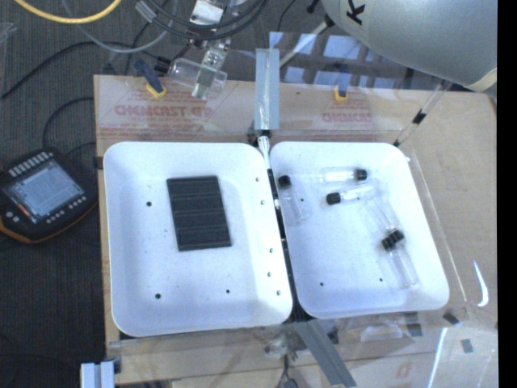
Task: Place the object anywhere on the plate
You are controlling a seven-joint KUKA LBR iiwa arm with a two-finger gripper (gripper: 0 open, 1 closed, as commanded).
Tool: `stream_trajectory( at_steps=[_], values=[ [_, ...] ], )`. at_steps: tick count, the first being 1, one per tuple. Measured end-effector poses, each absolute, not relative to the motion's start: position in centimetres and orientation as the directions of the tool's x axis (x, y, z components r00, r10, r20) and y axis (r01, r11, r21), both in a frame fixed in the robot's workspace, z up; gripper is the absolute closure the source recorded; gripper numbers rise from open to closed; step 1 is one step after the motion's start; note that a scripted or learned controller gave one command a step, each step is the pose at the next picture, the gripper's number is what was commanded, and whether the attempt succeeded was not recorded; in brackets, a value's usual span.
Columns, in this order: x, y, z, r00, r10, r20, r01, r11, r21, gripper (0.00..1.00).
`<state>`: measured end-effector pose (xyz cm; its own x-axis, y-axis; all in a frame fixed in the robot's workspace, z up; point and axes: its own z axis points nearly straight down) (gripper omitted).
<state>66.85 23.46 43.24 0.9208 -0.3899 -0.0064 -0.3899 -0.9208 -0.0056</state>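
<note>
Camera view: gripper (200, 69) up top beyond the bins, holding nothing, can't tell fingers' state. Dark ridged plate (198, 212) in left bin (129, 297). Four clear vials w/ black caps (343, 174) lie in right bin (323, 297).

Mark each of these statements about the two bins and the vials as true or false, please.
1. The dark ribbed plate lies in the left bin. True.
2. One vial already rests on the plate. False: all the vials lie in the right bin, and nothing is on the plate.
3. The right bin holds four clear vials with black caps. True: one near the bin's left wall, two near the top, one toward the right.
4. The pincer is down inside the right bin. False: the pincer is above the far edge of the bench, beyond the left bin.
5. The vials stand upright. False: they lie on their sides.
</note>
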Motion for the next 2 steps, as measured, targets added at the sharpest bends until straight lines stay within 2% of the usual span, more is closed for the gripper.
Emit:
stream_trajectory(
  at_steps=[1,2],
  values=[
    [66.86,23.43,43.23,0.979,-0.202,-0.004,-0.202,-0.979,-0.005,1.0],
    [66.92,23.55,44.0,0.979,-0.205,-0.01,-0.205,-0.979,-0.013,1.0]
  ],
)
